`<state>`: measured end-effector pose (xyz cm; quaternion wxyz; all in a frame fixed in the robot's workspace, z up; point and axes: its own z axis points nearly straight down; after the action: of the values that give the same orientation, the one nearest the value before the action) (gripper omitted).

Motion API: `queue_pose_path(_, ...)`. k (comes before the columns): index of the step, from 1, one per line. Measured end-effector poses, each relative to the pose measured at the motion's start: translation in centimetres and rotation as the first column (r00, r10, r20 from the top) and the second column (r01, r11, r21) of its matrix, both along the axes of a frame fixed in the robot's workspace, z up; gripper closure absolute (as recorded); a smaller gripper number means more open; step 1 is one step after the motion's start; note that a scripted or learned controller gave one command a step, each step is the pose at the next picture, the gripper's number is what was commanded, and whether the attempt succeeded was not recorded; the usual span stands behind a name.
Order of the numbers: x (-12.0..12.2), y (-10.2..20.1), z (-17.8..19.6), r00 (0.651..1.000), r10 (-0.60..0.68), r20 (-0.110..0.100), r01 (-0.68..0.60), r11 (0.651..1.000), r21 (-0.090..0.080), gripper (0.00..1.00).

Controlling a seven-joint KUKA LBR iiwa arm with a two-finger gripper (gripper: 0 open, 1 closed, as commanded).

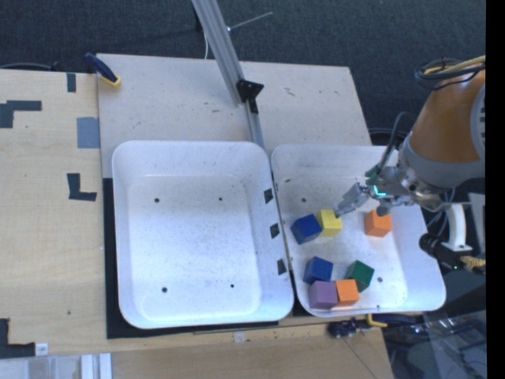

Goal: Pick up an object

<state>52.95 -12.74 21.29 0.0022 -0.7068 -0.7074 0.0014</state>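
Arm: reaches in from the right, orange band above the wrist, head lowered over the right bin (410,287)
Gripper (364,200): low inside the right bin, between the yellow block (331,223) and the orange block (378,223); how far its fingers stand apart I cannot tell, and nothing shows gripped between them
Candidate objects: yellow block touching a blue block (306,228) near the bin's middle; orange block alone, just beside the gripper on its right
Other blocks: second blue block (318,269), green block (360,275), purple block (323,294) and a smaller orange block (347,291) clustered at the near edge
Left bin (126,164): no blocks visible in it
Step in hand: judged as the approach, with no grasp made yet
Next move calls for: settling on one block, centring the fingers over it, descending and closing; the lone orange block looks the easier target, since the yellow one has a neighbour pressed against it
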Motion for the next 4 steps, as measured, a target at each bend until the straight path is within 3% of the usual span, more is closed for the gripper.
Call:
queue_pose_path(1, 0.1, 0.0, 0.2, 1.0, 0.002, 0.003, -0.002, 1.0, -0.001, 0.0)
queue_pose_path(3, 0.0, 0.6, -10.3, 1.0, 0.001, 0.008, -0.001, 1.0, 0.006, 0.0)
queue_pose_path(4, 0.4, 0.5, -10.1, 1.0, 0.0, 0.023, 0.0, 1.0, -0.002, 0.0)
